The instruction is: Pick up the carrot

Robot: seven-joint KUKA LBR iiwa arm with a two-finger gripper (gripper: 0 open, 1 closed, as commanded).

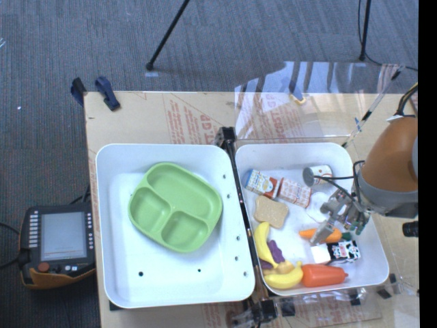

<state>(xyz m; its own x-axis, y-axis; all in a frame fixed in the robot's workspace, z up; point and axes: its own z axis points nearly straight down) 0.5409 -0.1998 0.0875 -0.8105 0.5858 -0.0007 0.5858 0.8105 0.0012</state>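
Camera view is showing two white bins side by side on the bench; arm (392,166) is reaching in from the right over the right bin (372,183). Gripper (326,229) is sitting low in that bin's right half, pointing down and left, right on top of the carrot (321,235). Carrot is lying in the right bin, small and orange, roughly flat, with its thin tip poking out left of the gripper and its thicker end showing just right of the fingertips. Fingers are sitting on either side of the carrot's middle and touching it; looks clenched on the carrot, though the carrot is lying at bin-floor level, not visibly raised.

Just below the carrot a black-and-white carton (347,251) and a white block (320,254) are lying nearly touching it. Below those a larger orange-red vegetable (323,275) is resting along the bin's near wall. Left of the carrot: bread slice (272,212), banana (263,241), purple piece (276,253), yellow piece (285,277). Above: printed snack box (276,187) and a tipped can (317,175) near the far wall.

Left bin (113,183) is holding a green divided plate (175,206), well apart from the gripper
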